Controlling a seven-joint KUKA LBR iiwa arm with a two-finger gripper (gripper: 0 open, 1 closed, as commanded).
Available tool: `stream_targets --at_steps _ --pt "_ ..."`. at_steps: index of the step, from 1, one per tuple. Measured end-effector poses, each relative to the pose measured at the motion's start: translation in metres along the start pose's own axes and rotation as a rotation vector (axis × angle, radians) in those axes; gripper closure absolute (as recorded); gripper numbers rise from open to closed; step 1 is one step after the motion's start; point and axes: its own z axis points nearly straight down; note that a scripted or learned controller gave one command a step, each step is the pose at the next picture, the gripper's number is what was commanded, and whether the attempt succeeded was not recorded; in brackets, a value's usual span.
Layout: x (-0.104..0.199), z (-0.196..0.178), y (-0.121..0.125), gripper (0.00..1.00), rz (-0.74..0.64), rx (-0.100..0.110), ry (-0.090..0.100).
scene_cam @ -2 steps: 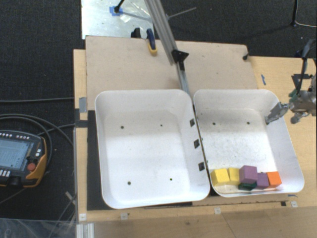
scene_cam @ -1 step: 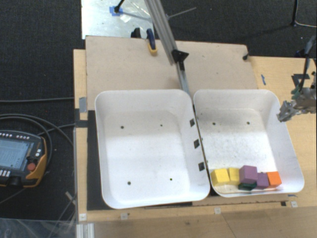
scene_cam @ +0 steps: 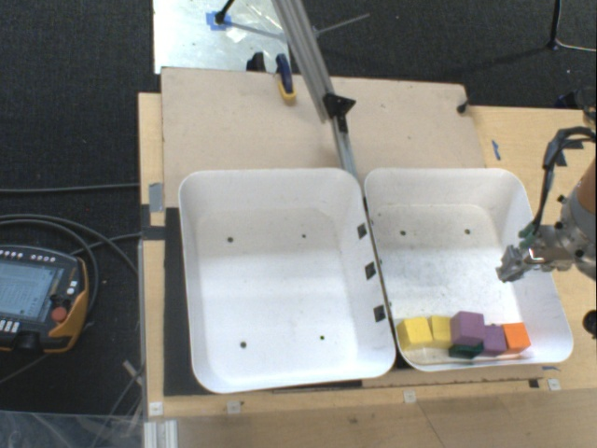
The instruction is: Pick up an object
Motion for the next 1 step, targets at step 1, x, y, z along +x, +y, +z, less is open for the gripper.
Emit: stream_targets --at_steps 1 --pt "-0.0384 0.0699 0.0809 1.00 -0.005 -0.008 -0.007"
